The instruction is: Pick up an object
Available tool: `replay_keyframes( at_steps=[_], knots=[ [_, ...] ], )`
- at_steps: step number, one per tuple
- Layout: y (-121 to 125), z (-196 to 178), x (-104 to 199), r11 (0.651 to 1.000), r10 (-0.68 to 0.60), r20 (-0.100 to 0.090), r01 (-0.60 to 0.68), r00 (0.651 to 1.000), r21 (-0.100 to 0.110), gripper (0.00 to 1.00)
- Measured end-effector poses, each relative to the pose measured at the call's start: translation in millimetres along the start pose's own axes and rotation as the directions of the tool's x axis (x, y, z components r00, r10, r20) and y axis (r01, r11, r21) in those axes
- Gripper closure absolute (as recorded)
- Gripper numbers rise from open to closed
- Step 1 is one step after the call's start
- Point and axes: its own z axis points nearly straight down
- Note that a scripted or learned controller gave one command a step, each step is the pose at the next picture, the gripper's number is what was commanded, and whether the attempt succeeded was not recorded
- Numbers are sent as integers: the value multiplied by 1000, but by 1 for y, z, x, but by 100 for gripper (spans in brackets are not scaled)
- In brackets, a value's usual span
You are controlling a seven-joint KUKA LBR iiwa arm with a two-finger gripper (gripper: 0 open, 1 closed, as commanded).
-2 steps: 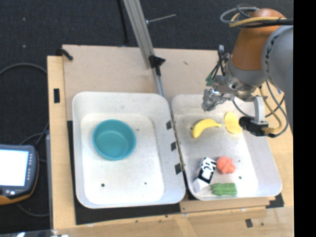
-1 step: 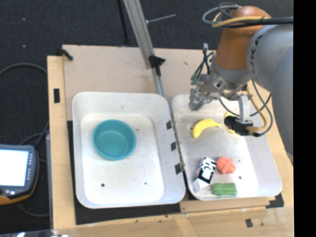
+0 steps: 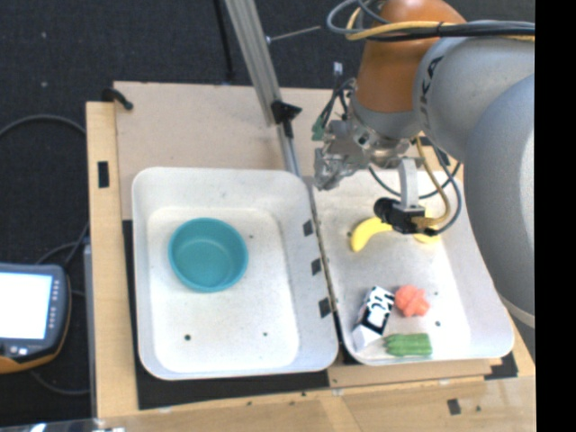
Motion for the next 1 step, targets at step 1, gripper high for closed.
replay_keyframes(
  at_steps=[1],
  knots=[
    [8, 9, 54, 1000, 1, 1, -1, 1000, 2, 100]
  ],
)
